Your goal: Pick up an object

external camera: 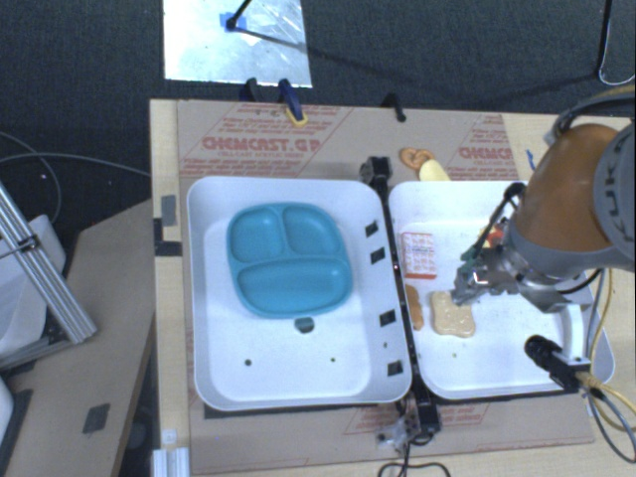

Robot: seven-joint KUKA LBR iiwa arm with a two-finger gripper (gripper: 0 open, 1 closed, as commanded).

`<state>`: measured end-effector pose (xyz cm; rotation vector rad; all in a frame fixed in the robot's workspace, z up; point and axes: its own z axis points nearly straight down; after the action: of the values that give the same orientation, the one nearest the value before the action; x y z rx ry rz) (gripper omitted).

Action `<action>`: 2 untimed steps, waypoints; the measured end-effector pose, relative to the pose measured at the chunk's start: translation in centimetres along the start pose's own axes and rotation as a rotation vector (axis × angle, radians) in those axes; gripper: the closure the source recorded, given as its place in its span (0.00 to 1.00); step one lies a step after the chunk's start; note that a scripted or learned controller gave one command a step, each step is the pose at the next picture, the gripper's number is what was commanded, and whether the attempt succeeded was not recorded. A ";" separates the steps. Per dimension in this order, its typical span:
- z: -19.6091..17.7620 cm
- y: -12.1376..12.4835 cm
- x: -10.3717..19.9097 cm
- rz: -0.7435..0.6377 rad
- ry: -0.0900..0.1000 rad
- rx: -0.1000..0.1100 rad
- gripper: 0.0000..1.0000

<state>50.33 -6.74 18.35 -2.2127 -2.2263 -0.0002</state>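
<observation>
A: Setting?
B: Robotics lab, test bench. Board (328, 132) printed "CHEMCAST GP" under two white bins (214, 266), clips at 12 o'clock.
A: Other cues?
B: Aluminium framing (40, 276) at 9 o'clock, dark carpet, loose cables (608, 28) at 1 o'clock, foil-like sheet (237, 28) at 11. KUKA arm (571, 202) at 3 o'clock.

A single fixed camera above the bench (328, 127) looks down at a slant, framing both white bins (214, 266) at medium range, with the arm (576, 207) at frame right.
</observation>
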 end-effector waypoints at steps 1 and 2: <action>0.0 -0.7 9.1 -0.007 0.002 -0.002 1.00; -10.9 1.0 12.3 -0.003 0.000 -0.015 1.00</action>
<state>51.26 5.56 29.26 -2.2164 -2.2366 -0.0169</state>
